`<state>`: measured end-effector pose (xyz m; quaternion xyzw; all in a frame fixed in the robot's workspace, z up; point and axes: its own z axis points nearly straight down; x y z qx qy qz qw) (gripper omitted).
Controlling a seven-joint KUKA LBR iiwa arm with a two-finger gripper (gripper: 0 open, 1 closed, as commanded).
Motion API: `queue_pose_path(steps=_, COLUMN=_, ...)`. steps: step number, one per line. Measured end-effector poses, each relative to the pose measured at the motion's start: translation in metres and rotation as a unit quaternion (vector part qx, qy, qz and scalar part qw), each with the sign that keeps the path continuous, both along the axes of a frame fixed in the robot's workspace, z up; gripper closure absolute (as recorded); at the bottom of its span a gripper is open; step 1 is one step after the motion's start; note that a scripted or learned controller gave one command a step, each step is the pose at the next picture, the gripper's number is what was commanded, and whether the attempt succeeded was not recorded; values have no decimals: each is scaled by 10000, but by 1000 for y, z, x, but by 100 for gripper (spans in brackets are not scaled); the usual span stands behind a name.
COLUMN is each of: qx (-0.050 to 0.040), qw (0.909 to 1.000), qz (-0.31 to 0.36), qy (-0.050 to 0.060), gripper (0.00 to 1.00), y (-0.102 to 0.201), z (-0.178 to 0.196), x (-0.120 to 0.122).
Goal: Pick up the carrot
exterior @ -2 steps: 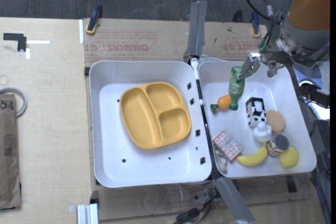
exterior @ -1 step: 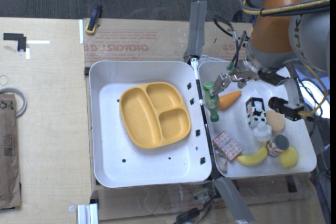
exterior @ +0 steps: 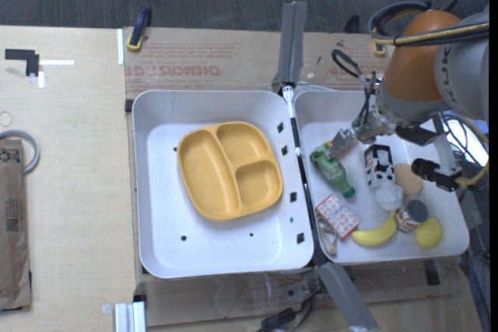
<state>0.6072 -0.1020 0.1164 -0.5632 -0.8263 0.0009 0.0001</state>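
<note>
Low over the right bin (exterior: 320, 119), the gripper (exterior: 359, 128) on the grey arm (exterior: 436, 66), open or closed impossible to tell. Just beside it, a green bottle (exterior: 333, 169); nearer, a banana (exterior: 373, 233). Carrot's spot among that clutter impossible to tell. In the left bin (exterior: 148, 167), a yellow divided plate (exterior: 229, 169).

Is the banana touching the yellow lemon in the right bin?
Apart. The camera view shows the banana lying left of the lemon, with a small can and a strip of white bin floor between them.
</note>
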Motion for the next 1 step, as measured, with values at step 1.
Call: queue_pose_path(steps=1, qx=28, qw=10000, qz=-93, qy=-9, gripper=0, y=-13, z=-16, x=54)
